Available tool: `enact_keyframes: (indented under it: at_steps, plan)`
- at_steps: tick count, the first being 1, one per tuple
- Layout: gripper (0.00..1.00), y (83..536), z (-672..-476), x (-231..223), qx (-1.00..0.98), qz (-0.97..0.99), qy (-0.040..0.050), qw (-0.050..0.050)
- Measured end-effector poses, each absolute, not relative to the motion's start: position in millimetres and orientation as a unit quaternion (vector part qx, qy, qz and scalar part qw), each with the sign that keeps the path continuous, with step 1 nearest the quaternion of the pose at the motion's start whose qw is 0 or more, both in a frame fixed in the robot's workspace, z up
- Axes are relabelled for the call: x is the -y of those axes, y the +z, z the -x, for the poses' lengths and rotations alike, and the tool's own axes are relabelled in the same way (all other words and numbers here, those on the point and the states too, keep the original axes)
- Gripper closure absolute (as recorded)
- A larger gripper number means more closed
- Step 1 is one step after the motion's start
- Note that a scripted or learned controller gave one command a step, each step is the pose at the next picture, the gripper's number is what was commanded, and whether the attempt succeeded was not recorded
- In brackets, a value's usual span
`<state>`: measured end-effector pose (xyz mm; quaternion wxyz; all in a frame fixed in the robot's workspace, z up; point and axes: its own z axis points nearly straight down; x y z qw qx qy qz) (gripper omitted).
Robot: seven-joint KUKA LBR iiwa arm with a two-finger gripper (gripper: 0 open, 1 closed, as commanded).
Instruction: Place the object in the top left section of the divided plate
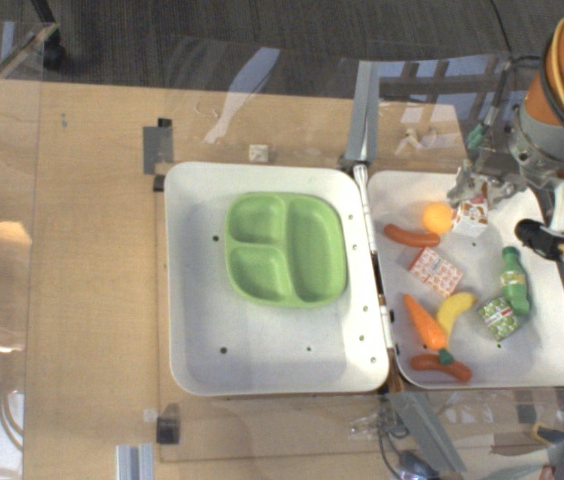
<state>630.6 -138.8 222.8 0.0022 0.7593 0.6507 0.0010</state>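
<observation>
The green divided plate [287, 249] lies in the left bin [192, 298], all three sections bare, its two small sections on the side away from the right bin [552, 363]. Right of the plate, in that bin, lie a sausage [411, 235], an orange ball [438, 217], a checked box [434, 271], a carrot [424, 323], a banana [454, 309], a second sausage [440, 367], a green carton [498, 318] and a green bottle [513, 280]. The arm slants in from the upper right, wrist down; its gripper [472, 206] sits over a small red-and-white carton [470, 215] just beside the ball, fingers apparently closed on it
</observation>
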Motion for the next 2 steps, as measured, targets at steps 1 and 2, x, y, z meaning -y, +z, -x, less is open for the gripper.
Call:
enact_keyframes:
  at_steps: [1, 2]
  plan:
    - [1.00, 210, -607.8, 84, -0.711, -0.703, 0.0013, 0.001]
    - [1.00, 196, -623.6, 3, -0.760, -0.650, 0.0015, 0.002]
